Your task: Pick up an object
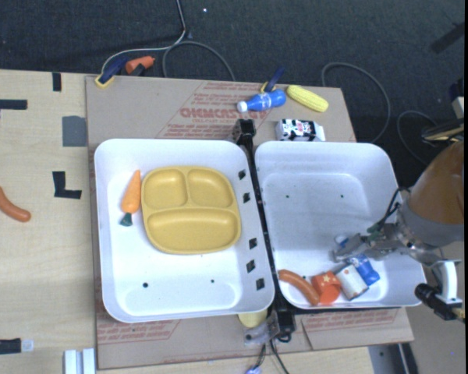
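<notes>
In the right bin [320,170], at its near right corner, lies a small cluster: a white can [352,280] with a blue cap [367,271], tilted on its side, an orange-red lump [327,288] touching its left end, and a sausage [295,284] lying just left of that along the near wall. The gripper [357,245] is just beyond the can, reaching in from the right with its metal fingers pointing left over the bin floor; whether they are spread or pressed together cannot be told, and nothing is seen between them. Behind it the arm [441,201] shows its orange band at the right edge. The far part of this bin is bare white floor. The left bin [109,232] touches the right one along a black divider [253,209]; it holds a yellow tray [191,209] with three compartments, and a carrot [132,192] lies just beside the tray's left edge. Both bins stand on a cardboard sheet [195,107]. On the cardboard beyond the bins are a blue bottle [264,102], a corn cob [306,97] and a black-and-white box [300,130], close together. A clamp [126,68] with an orange handle sits at the cardboard's far left corner. Well apart, on the wooden bench [31,154] at the left, lies another sausage [9,203].
</notes>
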Controlling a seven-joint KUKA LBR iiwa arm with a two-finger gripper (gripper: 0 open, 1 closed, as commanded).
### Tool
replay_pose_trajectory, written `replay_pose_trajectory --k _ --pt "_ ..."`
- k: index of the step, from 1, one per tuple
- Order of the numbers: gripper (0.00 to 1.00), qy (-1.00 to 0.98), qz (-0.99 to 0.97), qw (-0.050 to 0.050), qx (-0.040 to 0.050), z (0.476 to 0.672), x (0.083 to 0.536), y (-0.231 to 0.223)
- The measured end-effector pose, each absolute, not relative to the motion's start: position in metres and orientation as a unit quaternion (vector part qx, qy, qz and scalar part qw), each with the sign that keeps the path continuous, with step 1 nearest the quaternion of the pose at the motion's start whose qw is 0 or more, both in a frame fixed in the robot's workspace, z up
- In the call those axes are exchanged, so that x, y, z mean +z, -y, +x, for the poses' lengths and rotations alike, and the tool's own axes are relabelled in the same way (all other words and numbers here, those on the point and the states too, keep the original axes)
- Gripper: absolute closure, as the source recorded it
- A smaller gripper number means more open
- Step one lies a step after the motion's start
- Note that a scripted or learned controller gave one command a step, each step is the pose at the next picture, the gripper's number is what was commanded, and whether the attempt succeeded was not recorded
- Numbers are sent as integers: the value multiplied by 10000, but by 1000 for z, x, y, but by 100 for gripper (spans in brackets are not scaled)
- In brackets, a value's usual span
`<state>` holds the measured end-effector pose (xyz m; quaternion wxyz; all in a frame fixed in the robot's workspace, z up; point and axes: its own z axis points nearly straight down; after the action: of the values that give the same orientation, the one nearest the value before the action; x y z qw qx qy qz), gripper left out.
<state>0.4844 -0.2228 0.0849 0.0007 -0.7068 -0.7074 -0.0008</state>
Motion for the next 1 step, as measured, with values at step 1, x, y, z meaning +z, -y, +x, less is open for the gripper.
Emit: replay_pose_trajectory --k 1 --pt "0 7080 -7062 -39 3 547 87 171"
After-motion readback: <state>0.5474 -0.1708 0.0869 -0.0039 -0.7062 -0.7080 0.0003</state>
